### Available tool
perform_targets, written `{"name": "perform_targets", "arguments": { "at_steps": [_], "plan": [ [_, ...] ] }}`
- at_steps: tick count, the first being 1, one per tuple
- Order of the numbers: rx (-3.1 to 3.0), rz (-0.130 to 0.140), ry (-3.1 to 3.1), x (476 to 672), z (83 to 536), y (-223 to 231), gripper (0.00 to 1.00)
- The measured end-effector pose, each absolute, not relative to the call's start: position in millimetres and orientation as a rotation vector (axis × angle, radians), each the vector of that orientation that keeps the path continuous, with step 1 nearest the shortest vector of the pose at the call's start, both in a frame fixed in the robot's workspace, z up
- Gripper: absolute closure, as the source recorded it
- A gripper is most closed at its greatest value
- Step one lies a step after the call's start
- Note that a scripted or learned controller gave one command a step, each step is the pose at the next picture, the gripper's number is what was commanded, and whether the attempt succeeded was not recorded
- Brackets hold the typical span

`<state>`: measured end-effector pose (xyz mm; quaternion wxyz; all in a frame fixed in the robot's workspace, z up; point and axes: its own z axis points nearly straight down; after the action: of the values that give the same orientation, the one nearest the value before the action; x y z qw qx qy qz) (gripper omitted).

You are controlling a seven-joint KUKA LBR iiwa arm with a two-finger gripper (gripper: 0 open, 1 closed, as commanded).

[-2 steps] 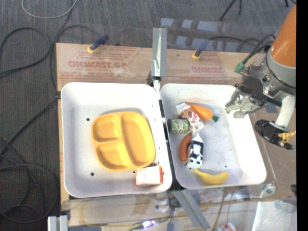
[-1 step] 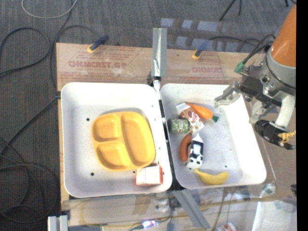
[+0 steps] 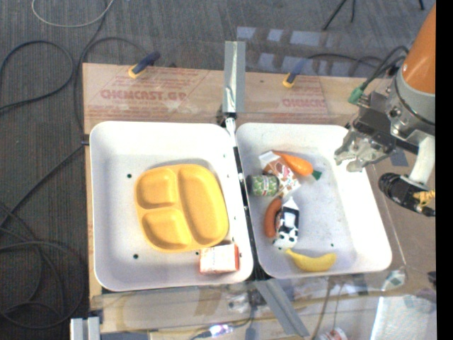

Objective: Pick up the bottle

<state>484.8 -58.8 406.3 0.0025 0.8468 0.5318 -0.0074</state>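
A small green bottle [image 3: 263, 185] with a pale cap lies on its side at the left wall of the right bin [image 3: 354, 218]. Just below it stands a black-and-white cow-patterned bottle [image 3: 287, 225]. My gripper [image 3: 351, 157] hovers over the bin's upper right corner, well to the right of both bottles. It is open and there is nothing between its fingers.
In the right bin with the bottles are an orange carrot [image 3: 296, 163], a printed packet [image 3: 282, 176], a red sausage [image 3: 272, 217] and a banana [image 3: 312, 260]. The left bin [image 3: 113, 154] holds a yellow divided tray [image 3: 182, 206] and a small red-and-white carton [image 3: 218, 259].
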Motion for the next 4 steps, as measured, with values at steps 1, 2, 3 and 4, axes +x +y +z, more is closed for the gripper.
{"name": "perform_targets", "arguments": {
  "at_steps": [1,2,3,4],
  "plan": [
    [2.656,-0.024,1.669,484.8,406.2,-58.7,0.00],
    [2.656,-0.031,1.666,485.2,414.8,-59.8,1.00],
    [2.657,-0.032,1.666,485.2,414.7,-59.7,0.00],
    [2.657,-0.039,1.662,485.8,423.4,-60.9,1.00]
  ]
}}
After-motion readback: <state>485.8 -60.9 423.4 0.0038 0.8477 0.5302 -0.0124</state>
